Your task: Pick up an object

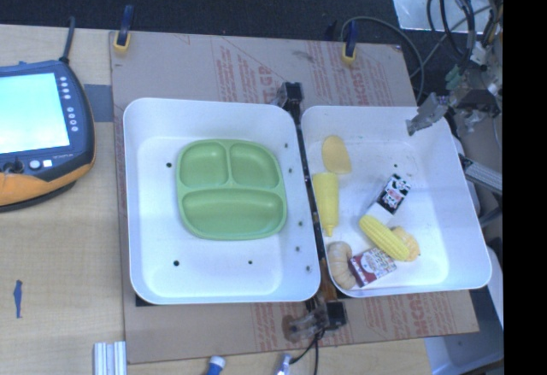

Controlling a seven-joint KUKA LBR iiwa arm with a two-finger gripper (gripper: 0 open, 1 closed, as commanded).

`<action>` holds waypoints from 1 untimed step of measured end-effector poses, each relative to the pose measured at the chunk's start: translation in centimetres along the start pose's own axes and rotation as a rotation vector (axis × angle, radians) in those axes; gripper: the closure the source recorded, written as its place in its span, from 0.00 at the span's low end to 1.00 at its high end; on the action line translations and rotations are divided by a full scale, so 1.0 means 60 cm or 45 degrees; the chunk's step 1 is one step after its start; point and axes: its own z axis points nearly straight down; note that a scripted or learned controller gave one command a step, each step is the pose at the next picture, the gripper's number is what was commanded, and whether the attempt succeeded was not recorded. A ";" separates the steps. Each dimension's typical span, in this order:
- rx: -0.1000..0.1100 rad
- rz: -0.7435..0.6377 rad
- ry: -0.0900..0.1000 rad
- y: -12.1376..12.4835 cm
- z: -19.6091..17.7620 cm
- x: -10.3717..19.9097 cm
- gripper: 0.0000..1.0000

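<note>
Camera view: gripper (425, 120) over right bin (444, 279) far-right corner, arm mostly cut off; finger state unreadable.

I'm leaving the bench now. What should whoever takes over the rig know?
Gripper: at the right bin's far right corner, above the rim, holding nothing that I can see.
Right bin: corn cob, yellow piece, a second corn, cow-print carton, red packet on a bread roll.
Left bin: green divided plate.
Done: nothing picked.
Left: pick up an object.
</note>
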 end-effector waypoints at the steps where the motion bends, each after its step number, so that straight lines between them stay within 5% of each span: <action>1: 0.001 0.001 -0.001 -0.042 0.160 0.048 0.00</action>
